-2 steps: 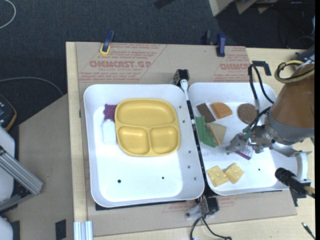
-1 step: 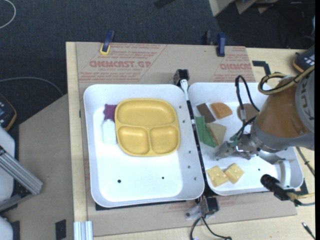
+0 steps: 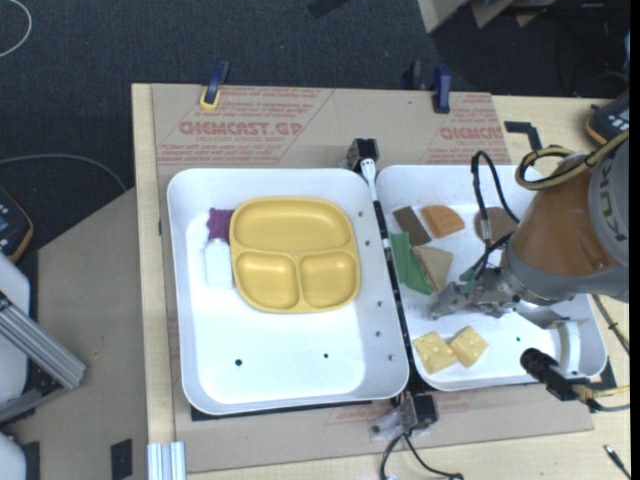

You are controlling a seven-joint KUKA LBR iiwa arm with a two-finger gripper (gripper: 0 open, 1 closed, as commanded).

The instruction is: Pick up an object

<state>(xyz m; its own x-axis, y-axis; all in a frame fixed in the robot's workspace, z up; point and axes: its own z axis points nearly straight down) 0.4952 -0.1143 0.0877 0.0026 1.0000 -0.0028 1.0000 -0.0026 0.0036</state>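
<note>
Camera view, looking down at a slant, is showing two shallow white bins side by side on a cardboard-covered bench. Starting at the left, the left white bin (image 3: 200,368) is holding a yellow plastic divided plate (image 3: 295,252), with a small purple piece (image 3: 219,222) and a small white block (image 3: 217,264) lying against the plate's left edge. Moving right, the right white bin (image 3: 400,183) is holding a flat green piece (image 3: 410,266), a brown wedge (image 3: 411,225), an orange chunk (image 3: 441,219), a tan triangular slice (image 3: 436,262), and two pale yellow cheese-like cubes (image 3: 450,349) near the front wall. Farther right, the grey arm's gripper (image 3: 447,302) is hanging low in this bin, just below the tan slice and just above the yellow cubes, pointing leftward. Whether it is released or clenched cannot be told. Judging by position, the tan slice is lying nearest, just up and left of the gripper's tip.
</note>
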